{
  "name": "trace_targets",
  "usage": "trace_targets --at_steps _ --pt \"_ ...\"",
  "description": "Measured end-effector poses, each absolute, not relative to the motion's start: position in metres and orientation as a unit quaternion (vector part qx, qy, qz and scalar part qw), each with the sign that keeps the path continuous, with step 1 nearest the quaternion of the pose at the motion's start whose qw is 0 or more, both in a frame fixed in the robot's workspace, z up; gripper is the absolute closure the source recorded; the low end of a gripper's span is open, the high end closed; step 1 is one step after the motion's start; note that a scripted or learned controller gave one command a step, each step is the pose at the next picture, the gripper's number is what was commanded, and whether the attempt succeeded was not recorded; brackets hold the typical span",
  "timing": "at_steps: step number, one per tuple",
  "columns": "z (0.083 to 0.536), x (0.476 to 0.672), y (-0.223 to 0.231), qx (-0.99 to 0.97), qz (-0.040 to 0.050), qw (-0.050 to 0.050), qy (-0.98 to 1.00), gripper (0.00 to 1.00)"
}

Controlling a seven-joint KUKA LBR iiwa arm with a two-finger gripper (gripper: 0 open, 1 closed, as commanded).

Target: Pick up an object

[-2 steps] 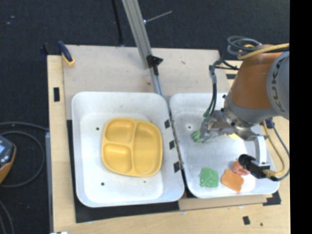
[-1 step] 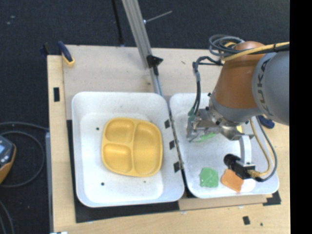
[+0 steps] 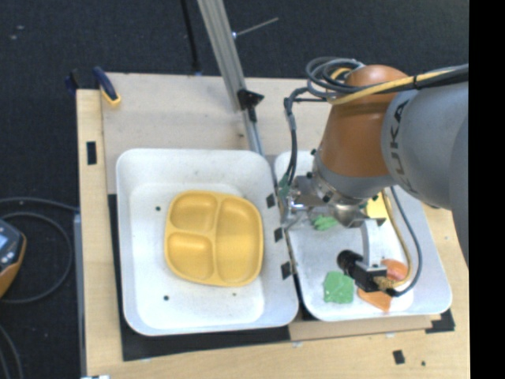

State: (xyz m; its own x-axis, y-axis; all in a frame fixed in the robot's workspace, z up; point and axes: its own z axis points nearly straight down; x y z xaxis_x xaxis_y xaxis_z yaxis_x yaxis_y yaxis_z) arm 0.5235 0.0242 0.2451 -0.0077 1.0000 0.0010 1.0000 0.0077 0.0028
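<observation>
Though on dark carpet (image 3: 95,22), a pale bench (image 3: 173,109)

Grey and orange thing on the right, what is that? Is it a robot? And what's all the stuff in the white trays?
Yes, it is a robot arm, grey with an orange band. One camera fixed above the bench looks down at a slant, and the arm reaches in from the right. On the bench sit two shallow white bins. The left bin holds a yellow plate split into sections. The right bin holds a green piece, a smaller green bit and an orange piece. The arm's gripper, its grabbing hand, hangs over the right bin near the smaller green bit. Its job is to pick something up, but I cannot see it holding anything yet.
</observation>
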Motion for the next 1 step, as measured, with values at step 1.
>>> trace_targets --at_steps 1 --pt "0.2370 0.5104 0.0746 0.704 0.0003 -0.001 0.710 1.00"
